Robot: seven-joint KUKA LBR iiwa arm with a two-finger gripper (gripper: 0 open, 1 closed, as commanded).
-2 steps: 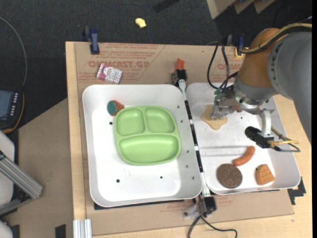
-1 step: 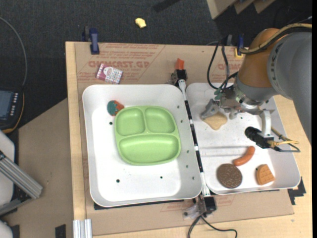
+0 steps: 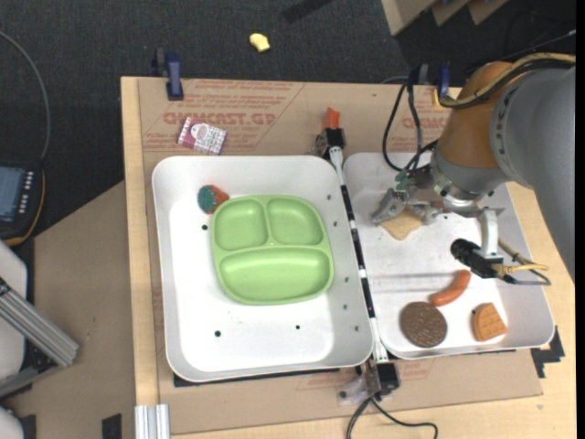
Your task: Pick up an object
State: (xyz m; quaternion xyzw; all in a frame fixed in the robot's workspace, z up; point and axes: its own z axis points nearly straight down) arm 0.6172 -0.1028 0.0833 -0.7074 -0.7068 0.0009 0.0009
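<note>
A tan, bread-like piece (image 3: 400, 230) is lying flat in the right bin (image 3: 402, 273), in its far half and toward the wall that is meeting the left bin (image 3: 265, 332). The pincer (image 3: 403, 207) is sitting directly over the piece's far edge, low and close to it; whether it is touching the piece is not showing, and whether it is released or clenched cannot be told from this slant. Nothing is visibly being gripped. The grey arm (image 3: 512, 126) with its orange band is reaching in from the right, above the bin's far corner.

Nearer the camera in the same bin, an orange-red sausage (image 3: 451, 289) is lying at an angle, well apart from the tan piece. Just below it a round brown cookie (image 3: 424, 325) is resting flat, and beside that, toward the right, an orange waffle-shaped item (image 3: 489, 322) is sitting near the bin's front wall.

In the left bin, a green divided plate (image 3: 271, 248) is occupying the middle, and a small teal and red thing (image 3: 214, 198) is lying against its far left corner. Beyond the bins, a small pink and white packet (image 3: 202, 135) is resting on the table (image 3: 265, 108).
</note>
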